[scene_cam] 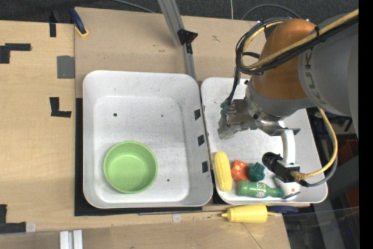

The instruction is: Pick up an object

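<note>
We see the gripper (pixel 228 124) low in the right bin (pixel 213 90), finger state unclear; corn (pixel 222 171) and green bottle (pixel 259 188) at its 6 o'clock.

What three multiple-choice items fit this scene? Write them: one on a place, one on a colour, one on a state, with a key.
1. Where is the green bowl?
A. left bin, near corner
B. right bin
C. on the bench outside the bins

2. What colour is the corn cob?
A. blue
B. yellow
C. white

3. How does the bowl sit?
A. upside down
B. on its side
C. upright, mouth up

Key: 1 A, it rests in the left bin's lower-left area. 2 B, the cob is yellow beside the red toy. 3 C, its hollow inside shows.
</note>
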`<action>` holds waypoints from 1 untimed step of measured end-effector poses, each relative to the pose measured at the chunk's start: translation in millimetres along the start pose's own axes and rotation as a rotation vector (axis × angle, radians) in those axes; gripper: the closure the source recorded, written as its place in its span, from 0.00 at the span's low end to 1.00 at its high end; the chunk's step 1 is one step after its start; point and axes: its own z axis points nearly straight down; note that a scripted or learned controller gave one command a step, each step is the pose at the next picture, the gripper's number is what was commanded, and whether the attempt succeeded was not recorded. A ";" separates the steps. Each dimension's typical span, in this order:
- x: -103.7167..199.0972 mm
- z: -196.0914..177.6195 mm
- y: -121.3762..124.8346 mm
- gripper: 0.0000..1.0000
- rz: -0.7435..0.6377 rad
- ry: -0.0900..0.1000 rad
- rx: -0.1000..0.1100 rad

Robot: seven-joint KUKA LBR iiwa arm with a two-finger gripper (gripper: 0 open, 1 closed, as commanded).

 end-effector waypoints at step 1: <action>53.3 11.5 -6.8 1.00 0.000 0.000 0.001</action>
